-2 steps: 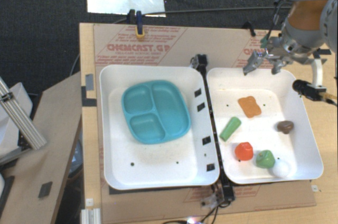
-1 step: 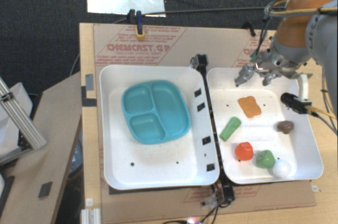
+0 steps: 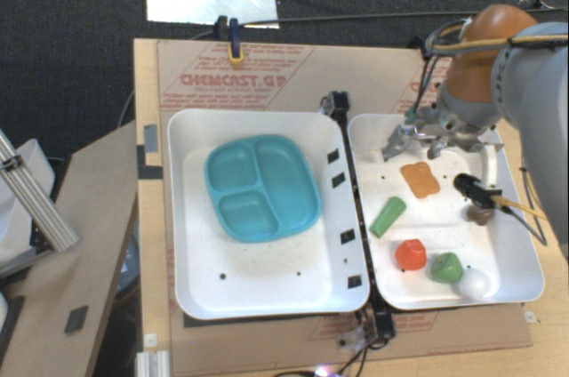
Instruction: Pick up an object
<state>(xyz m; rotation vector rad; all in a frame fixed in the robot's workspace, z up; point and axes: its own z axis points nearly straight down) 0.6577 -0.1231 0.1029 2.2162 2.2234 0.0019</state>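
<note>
Currently no object has been picked up; every item lies loose in the bins on the worktop (image 3: 178, 82).

1. Gripper position: the gripper (image 3: 412, 148) stands over the far part of the right bin (image 3: 526, 276), close to the bin's far wall.
2. Gripper condition: its two fingers appear spread, with nothing between them (the angle is steep, so treat this reading with some caution).
3. Candidate objects, all in the right bin:
   - the orange block (image 3: 420, 180), just near of the gripper and the closest item to it;
   - the green cylinder (image 3: 388, 216), nearer and slightly left, beside the divider;
   - the red ball (image 3: 410, 254), the green lump (image 3: 445, 266) and the white lump (image 3: 474, 283), grouped along the near edge.
4. Left bin (image 3: 197, 277): it holds a teal divided plate (image 3: 262, 187), well apart from the gripper.

Status: the approach appears to be in hand. Outstanding steps, as judged from this layout: descend over one object (the orange block looks the likeliest), close on it, and lift it clear of the bin floor.
</note>
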